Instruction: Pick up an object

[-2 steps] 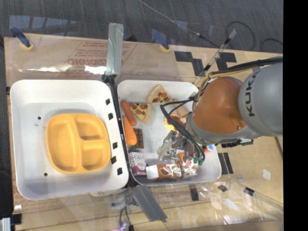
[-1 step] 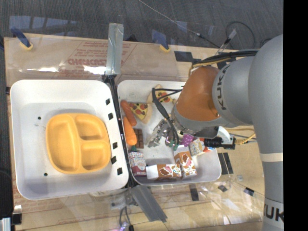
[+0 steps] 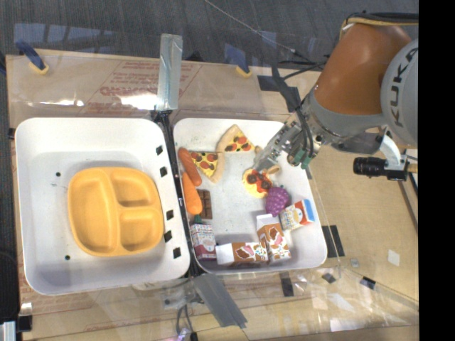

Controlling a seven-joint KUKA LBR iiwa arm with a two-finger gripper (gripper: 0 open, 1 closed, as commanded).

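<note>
gripper (image 3: 267, 163) over right bin (image 3: 234, 125) | near far-right rim | toys crowd near edge

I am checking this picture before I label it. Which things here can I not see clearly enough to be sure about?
- Gripper, camera view: the finger state is too small and blurred to judge.
- Yellow toy beneath it: partly covered by the gripper, so contact is unclear.
- Small cartons along the right bin's near edge: print too small to read.
- Arm: cut off at the right.
</note>
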